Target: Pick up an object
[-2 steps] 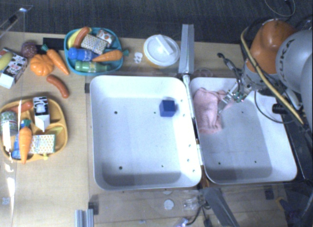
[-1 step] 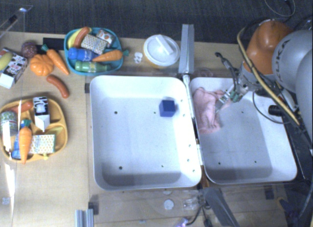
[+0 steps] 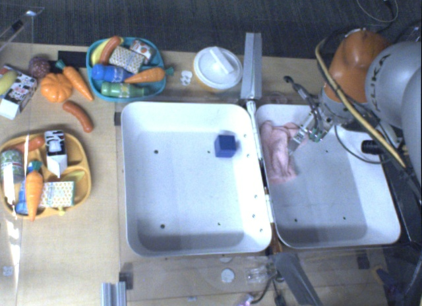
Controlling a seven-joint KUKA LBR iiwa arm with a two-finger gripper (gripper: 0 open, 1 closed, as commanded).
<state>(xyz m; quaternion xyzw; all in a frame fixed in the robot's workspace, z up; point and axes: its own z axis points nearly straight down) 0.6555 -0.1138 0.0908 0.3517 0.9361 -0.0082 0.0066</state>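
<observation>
Both white bins sit below me, shallow and smooth with rounded corners: the left bin (image 3: 191, 232) holds a small blue cube (image 3: 225, 145) toward its upper right, the right bin (image 3: 343, 225) a crumpled pink cloth (image 3: 278, 149), soft and folded, against its left wall. My gripper (image 3: 298, 138) hangs over the right bin, its tip at the cloth's right edge; how far it is open, and whether it has hold of the cloth, I cannot tell. My arm (image 3: 389, 80) slants in from the upper right.

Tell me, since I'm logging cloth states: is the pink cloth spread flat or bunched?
Bunched: the pink cloth lies crumpled against the right bin's left wall.
</observation>
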